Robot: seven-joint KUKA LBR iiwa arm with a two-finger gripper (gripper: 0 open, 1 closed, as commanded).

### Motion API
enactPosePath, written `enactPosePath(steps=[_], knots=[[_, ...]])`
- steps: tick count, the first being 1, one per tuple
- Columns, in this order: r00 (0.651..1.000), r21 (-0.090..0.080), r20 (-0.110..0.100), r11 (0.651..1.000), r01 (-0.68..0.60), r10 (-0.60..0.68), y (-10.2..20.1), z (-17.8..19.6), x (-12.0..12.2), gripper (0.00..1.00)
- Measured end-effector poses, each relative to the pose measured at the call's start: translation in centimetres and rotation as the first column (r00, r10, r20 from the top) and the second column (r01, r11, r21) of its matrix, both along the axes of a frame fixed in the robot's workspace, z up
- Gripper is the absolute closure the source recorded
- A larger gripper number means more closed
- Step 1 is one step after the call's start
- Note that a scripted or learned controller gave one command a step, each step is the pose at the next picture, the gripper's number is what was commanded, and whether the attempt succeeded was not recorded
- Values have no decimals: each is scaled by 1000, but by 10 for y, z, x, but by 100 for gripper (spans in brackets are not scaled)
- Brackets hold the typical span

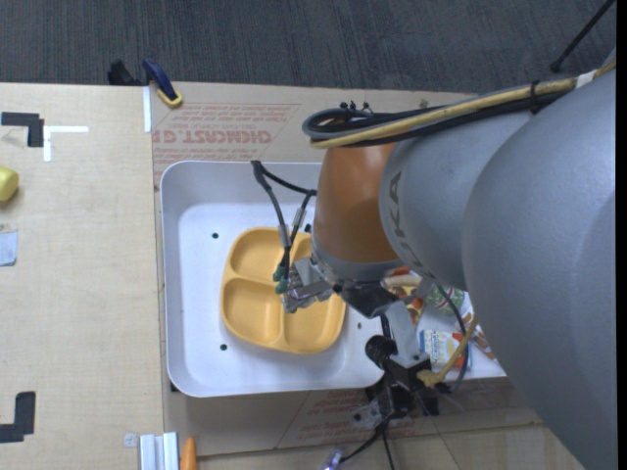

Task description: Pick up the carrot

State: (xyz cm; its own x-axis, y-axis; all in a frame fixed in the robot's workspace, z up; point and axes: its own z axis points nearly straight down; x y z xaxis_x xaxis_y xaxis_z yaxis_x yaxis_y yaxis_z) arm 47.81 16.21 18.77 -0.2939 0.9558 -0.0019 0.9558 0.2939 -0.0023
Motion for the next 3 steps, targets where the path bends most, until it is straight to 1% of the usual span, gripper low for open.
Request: enactPosePath(steps=[1,2,3], knots=[[986,-1,-1,986,168,-168,-3,-7,0,100],[991,2,3,991,136,-136,-43,-95,1,100],[990,1,2,990,140,-140,-44,-87,2,100]])
